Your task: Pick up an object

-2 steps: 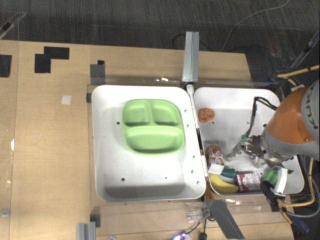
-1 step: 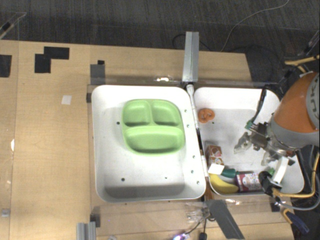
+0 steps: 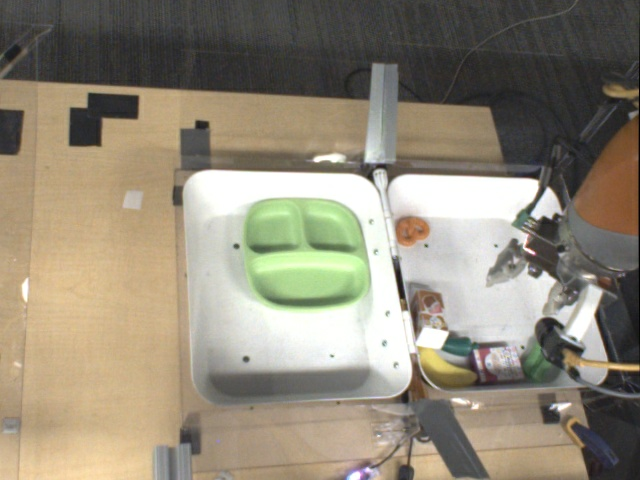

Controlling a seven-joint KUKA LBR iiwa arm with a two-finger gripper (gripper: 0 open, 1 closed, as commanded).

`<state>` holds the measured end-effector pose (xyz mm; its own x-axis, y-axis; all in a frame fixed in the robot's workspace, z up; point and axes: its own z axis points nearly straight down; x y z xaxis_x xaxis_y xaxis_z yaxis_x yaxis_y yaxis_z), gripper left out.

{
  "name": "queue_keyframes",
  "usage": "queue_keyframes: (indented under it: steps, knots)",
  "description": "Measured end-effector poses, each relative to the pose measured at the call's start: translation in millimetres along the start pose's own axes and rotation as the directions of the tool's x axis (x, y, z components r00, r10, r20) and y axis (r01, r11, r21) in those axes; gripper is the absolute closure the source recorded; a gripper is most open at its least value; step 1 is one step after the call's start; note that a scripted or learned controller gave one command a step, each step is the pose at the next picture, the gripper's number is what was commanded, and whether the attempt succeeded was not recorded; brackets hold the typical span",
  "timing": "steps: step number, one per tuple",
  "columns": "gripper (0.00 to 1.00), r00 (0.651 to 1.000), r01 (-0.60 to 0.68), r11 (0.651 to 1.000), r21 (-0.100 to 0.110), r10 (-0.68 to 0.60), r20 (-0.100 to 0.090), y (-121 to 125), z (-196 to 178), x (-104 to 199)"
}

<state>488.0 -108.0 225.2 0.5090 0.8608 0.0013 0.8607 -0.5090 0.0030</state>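
The end effector (image 3: 507, 265) hung over the middle of the right bin (image 3: 470, 190), low above bare white floor, and it had hold of nothing that could be seen. How far apart its tips stood could not be told at this size and slant.

The candidate objects were well apart from it. A small orange doughnut-like toy (image 3: 412, 230) lay near the bin's upper left corner, beside the divider. Along the lower wall sat a crowded cluster: a small printed carton (image 3: 428, 310), a yellow banana (image 3: 446, 370), a teal object (image 3: 458, 347) touching it, a dark red can (image 3: 496, 361) on its side, and a green item (image 3: 538, 363) at the right end. The left bin (image 3: 215, 368) held a green compartment plate (image 3: 304, 251).

A closure from this spot would likely have caught only air, since nothing lay beneath the tool. Going for the cluster carried its own risk: the pieces touched one another and hugged the wall, so a tip could land on a neighbour, shove the pile, or jam against the rim. The can might roll.

The carton and can carried print, but none of it was legible.
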Motion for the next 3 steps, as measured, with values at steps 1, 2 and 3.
queue_keyframes:
  steps: [1,2,3]
  knots:
    - [0.0,0.996,-0.086,0.996,0.004,0.086,0.001,-6,58,7]
    - [1.0,0.997,-0.075,0.997,0.002,0.075,0.0,-5,47,9]
    - [0.0,0.997,-0.075,0.997,0.003,0.075,0.0,-5,47,9]
